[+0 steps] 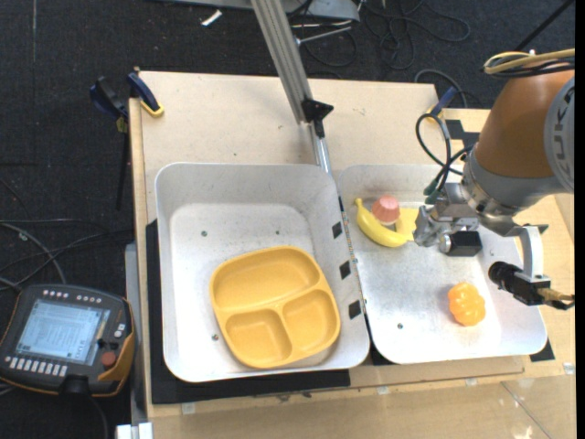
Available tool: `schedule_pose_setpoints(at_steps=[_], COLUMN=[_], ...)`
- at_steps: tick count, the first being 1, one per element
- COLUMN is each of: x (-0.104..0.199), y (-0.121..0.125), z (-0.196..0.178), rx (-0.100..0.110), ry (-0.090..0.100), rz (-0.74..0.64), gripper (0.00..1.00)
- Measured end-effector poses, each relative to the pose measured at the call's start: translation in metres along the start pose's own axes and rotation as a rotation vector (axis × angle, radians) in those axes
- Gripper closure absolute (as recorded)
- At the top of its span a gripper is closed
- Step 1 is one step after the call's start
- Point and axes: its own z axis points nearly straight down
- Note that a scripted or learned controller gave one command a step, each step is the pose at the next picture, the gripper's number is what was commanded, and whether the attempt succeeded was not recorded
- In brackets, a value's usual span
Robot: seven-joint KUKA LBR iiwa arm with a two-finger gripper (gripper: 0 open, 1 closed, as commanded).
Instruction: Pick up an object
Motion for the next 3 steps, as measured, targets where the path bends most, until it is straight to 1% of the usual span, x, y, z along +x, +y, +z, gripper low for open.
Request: schedule_pose_setpoints(at_steps=[1, 3], x=[0.052, 0.162], y=[0.002, -0.022], z=[-0.001, 0.008], rx=[-0.001, 0.001], ry=[0.001, 0.0], rz=[-0.002, -0.003], gripper=[1.0, 1.0])
